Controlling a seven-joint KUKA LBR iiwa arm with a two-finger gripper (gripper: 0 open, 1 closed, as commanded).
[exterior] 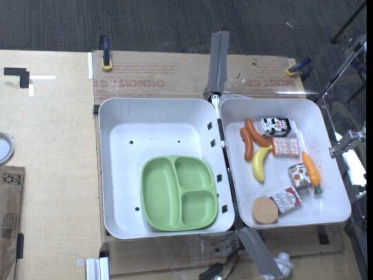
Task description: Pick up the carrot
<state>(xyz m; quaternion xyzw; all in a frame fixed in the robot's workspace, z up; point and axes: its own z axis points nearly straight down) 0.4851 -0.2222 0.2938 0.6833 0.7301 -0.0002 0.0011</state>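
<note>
The carrot (310, 167) is small and orange with a green tip at its near end. It lies in the right bin (326, 124), close to the right wall, pointing roughly front to back. A small printed can (298, 177) rests against its left side.
In the right bin I also see two orange sausages (251, 137), a banana (260, 163), a black-and-white carton (275, 125), a pink box (286, 147), a small red-and-white packet (285, 200) and a brown disc (266, 210). The left bin (116, 156) holds a green divided plate (179, 192).
</note>
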